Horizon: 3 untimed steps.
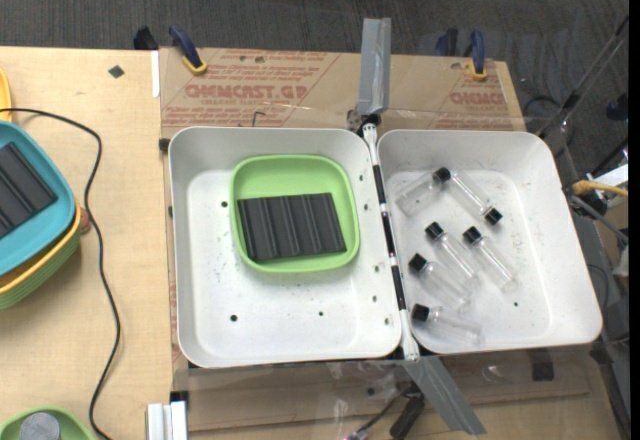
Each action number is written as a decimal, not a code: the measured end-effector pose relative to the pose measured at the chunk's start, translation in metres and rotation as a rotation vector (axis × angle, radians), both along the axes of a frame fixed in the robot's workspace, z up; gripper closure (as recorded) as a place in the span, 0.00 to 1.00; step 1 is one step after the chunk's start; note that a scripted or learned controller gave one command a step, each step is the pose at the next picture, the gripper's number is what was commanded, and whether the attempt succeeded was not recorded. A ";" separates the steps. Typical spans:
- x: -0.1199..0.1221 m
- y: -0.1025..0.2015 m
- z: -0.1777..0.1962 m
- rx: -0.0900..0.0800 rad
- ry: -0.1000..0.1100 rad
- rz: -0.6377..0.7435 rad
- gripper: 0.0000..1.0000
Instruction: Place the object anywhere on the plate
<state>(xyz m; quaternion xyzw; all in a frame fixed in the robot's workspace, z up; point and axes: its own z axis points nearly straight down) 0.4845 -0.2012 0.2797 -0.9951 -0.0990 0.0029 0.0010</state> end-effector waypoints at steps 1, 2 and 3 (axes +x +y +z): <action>-0.008 -0.021 -0.010 0.000 0.001 -0.001 0.00; -0.008 -0.021 -0.020 0.000 0.002 0.000 0.00; -0.008 -0.021 -0.038 0.000 0.001 0.000 0.00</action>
